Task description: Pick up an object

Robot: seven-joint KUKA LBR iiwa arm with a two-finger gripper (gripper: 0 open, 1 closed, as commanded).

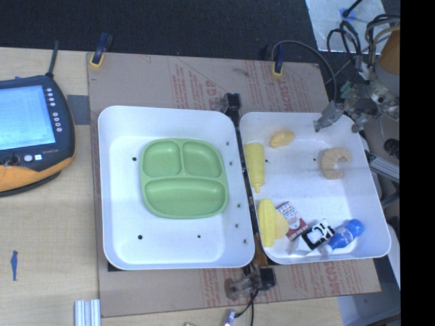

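My gripper (338, 123) hangs over the far right corner of the right bin (360, 195), open, with nothing between its fingers. Just below it in the bin lies a tan croissant (336, 161). A small yellow piece (281, 138) rests near the bin's far edge. Along the left wall lie a yellow bottle-like item (254, 165) and a yellow corn cob (267, 221). At the near edge sit a red and white packet (290, 219), a black and white object (317, 235) and a blue bottle (346, 233).
The left bin (122, 236) holds a green divided plate (183, 178). A tablet with an orange case (30, 131) lies on the bench at the far left. Cables (306, 53) run behind the right bin.
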